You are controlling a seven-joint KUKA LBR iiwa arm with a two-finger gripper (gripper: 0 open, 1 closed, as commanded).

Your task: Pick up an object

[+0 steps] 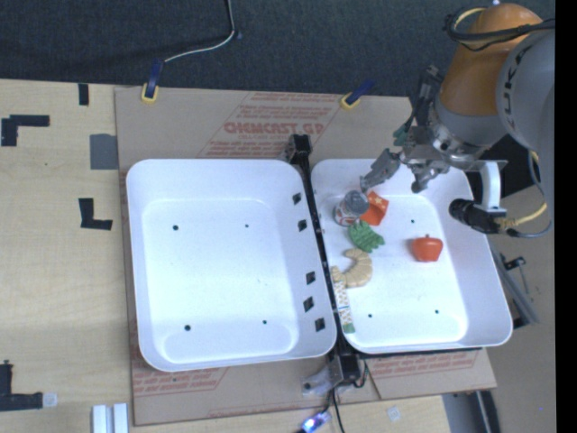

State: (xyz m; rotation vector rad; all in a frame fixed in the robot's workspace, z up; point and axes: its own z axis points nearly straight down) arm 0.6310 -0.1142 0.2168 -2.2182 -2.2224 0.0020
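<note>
- End effector (398, 175): fingers spread open, nothing between them, above the right bin (469, 318) toward its 12 o'clock rim.
- Red toy (427, 248): mid-bin.
- Green piece (365, 236), orange piece (375, 208), tan piece (355, 270): clustered toward 9 o'clock.
- Left bin (216, 264): beside it.

A robotics lab is showing itself here: a grey and orange industrial arm (491, 70) is reaching over two white bins (216, 269) that are sitting on a cardboard sheet (270, 124) clamped to a wooden bench (54, 278), with a cable (225, 25) trailing across dark carpet (108, 16).
</note>
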